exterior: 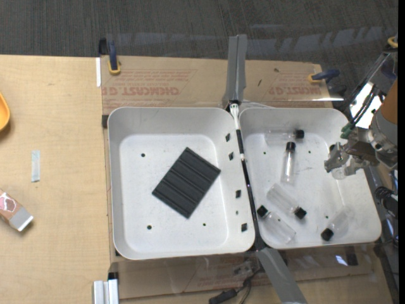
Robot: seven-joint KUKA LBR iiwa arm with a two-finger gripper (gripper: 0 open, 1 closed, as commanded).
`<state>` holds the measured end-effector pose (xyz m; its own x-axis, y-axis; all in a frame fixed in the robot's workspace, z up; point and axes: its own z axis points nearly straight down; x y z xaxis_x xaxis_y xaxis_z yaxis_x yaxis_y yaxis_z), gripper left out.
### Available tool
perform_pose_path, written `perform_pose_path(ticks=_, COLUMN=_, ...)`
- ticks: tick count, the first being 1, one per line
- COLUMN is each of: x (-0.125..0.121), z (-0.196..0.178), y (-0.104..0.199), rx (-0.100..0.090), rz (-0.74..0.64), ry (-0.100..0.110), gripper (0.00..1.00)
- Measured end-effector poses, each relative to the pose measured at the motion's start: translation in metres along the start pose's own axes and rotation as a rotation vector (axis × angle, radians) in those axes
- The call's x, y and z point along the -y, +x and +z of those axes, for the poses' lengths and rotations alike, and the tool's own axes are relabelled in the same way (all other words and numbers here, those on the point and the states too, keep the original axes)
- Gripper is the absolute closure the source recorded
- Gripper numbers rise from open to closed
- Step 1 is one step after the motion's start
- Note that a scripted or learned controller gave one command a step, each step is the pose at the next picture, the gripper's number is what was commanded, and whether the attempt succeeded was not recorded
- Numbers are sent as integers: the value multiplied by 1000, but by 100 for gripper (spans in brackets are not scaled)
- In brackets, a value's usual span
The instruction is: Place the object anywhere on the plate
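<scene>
A black ribbed plate (186, 182) lies flat and turned at an angle in the middle of the left bin (126, 233). Several clear vials with black caps lie in the right bin (373, 233): one (288, 160) near its centre, one (281, 133) at the back, and one (285, 202) toward the front. My gripper (340, 162) hangs over the right side of the right bin, far from the plate. Something clear and glassy shows at its tip, but I cannot make out whether it is a held vial.
Two more vials lie at the front of the right bin, one at the left (275, 225) and one at the right (337, 223). A grey divider bar (236, 68) runs between the bins. Small items (16, 211) lie on the wooden bench at left.
</scene>
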<state>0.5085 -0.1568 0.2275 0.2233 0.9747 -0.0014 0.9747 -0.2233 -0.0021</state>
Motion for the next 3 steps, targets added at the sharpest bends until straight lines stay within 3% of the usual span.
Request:
perform_pose_path(ticks=1, x=-36, z=28, y=70, rx=1, rz=137, ry=3, gripper=100)
perform_pose_path(ticks=2, x=-76, z=37, y=139, rx=1, rz=151, ry=2, gripper=100)
perform_pose_path(ticks=3, x=-102, z=42, y=204, rx=7, rz=6, ry=25, gripper=100)
